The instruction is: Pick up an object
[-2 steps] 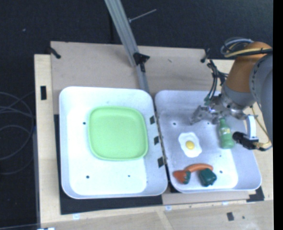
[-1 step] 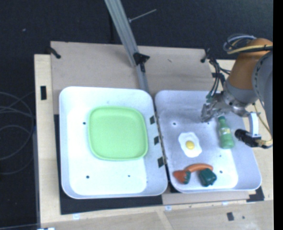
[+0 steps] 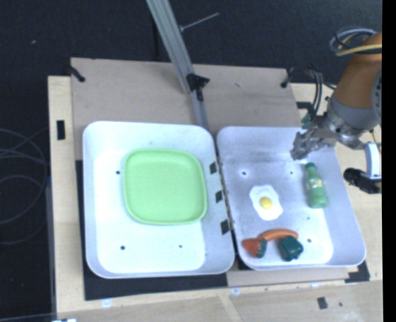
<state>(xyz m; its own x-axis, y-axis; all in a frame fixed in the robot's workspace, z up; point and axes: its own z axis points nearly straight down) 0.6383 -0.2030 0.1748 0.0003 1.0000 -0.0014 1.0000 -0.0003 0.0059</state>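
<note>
My gripper [image 3: 300,151] hangs over the upper right part of the right bin [image 3: 252,146], just above the cap end of a green bottle [image 3: 314,186] that lies on the bin floor. Nothing shows between its fingers. A fried egg toy [image 3: 266,202] lies in the bin's middle. Near the front edge lie an orange sausage [image 3: 278,234], a red-orange piece [image 3: 254,247] and a dark green piece [image 3: 291,248].
The left bin [image 3: 104,233] holds a light green square plate [image 3: 164,186]. A grey metal pole [image 3: 173,39] slants from the top of the view down to the gap between the bins. The arm's orange band [image 3: 358,79] stands at the right edge.
</note>
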